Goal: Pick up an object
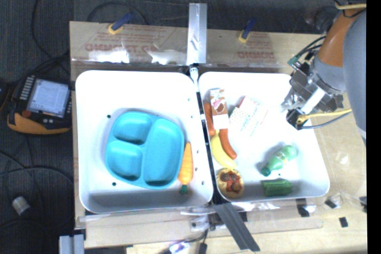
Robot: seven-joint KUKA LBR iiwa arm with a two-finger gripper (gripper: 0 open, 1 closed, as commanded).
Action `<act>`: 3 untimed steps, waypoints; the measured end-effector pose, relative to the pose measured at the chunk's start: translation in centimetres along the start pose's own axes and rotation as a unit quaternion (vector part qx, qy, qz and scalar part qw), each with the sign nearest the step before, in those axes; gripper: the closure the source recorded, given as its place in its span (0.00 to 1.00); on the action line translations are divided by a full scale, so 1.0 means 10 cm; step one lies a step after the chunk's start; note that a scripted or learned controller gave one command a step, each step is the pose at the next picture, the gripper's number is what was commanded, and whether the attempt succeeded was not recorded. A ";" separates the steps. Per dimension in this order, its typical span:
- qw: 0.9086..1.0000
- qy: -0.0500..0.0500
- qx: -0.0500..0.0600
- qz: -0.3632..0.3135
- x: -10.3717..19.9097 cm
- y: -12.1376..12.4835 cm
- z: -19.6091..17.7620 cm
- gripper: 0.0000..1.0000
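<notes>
Your gripper (302,98) stands over the upper right corner of the right bin (309,149), at the bin's far rim, with the arm entering from the right. From this angle you cannot tell whether its grip is apart or together, and nothing can be made out in it.

The candidate objects lie on the floors of the bins, all apart from the gripper:

- A green bottle (278,159) lies tilted in the lower right part of the right bin, and a dark green piece (277,187) lies just below it.
- A white mesh packet (249,116) is the item nearest the gripper.
- A small red-and-white carton (218,105), a sausage (227,144) and a banana (218,153) cluster along the divider (the sausage lies across the banana).
- A round brown item (230,181) sits in the lower left corner; what it is cannot be told.

In the left bin (83,146), a blue divided tray (144,149) lies near the middle. A carrot (186,166) lies just beside its right edge, against the divider.
</notes>
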State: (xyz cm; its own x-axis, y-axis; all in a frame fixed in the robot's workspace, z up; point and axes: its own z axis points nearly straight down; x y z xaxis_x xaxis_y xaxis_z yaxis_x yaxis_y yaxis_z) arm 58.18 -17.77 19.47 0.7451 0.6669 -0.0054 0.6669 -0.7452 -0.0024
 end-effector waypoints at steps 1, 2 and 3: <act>0.999 0.000 0.000 0.032 0.75 -0.74 -0.20 1.00; 1.000 0.000 -0.001 0.003 1.11 -1.29 -0.27 1.00; 1.000 -0.002 0.000 0.003 1.11 -1.30 -0.35 1.00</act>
